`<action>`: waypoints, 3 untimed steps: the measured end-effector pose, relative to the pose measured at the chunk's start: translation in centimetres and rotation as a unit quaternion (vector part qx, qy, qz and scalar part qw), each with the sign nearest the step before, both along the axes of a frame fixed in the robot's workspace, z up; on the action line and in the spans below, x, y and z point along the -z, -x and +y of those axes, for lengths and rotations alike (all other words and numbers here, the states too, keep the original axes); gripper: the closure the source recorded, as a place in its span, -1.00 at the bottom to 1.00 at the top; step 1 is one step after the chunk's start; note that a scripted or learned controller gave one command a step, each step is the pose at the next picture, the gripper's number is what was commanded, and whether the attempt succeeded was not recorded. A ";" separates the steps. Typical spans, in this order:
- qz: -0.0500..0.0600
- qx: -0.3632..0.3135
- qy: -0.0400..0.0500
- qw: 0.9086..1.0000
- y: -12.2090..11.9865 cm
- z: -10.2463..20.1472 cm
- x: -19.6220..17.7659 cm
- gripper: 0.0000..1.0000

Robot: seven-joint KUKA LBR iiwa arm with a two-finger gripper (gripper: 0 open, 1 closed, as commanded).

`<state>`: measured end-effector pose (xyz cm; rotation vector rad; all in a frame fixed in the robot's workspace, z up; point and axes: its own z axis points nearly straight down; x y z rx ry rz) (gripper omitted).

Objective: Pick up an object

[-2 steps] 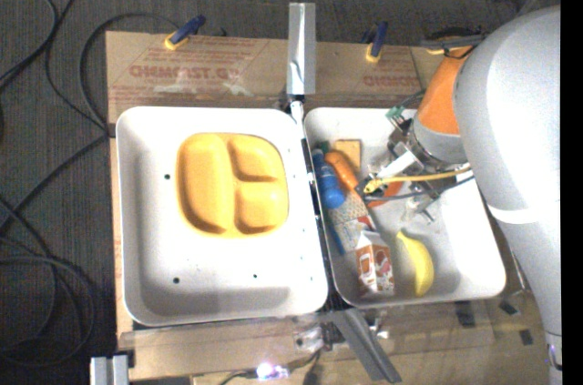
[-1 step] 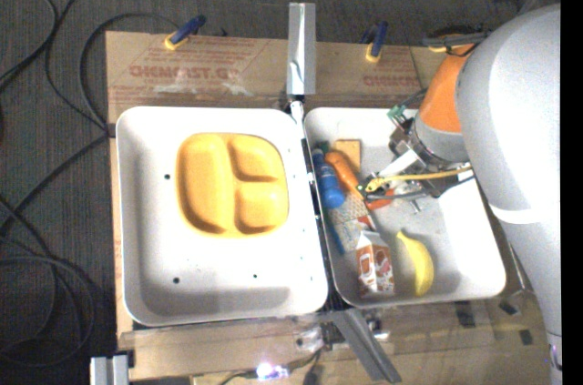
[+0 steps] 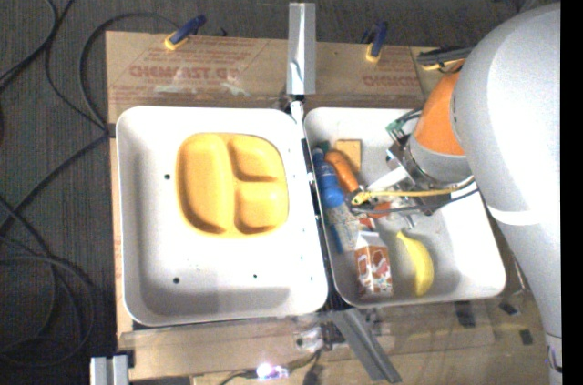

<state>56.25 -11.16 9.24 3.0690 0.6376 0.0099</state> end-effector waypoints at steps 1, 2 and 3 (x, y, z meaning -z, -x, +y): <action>0.007 0.100 -0.003 0.995 -3.0 7.8 -10.4 1.00; 0.007 0.100 -0.003 0.995 -3.0 7.8 -10.4 -1.00; 0.008 0.056 -0.001 0.998 -4.3 0.9 -5.5 -1.00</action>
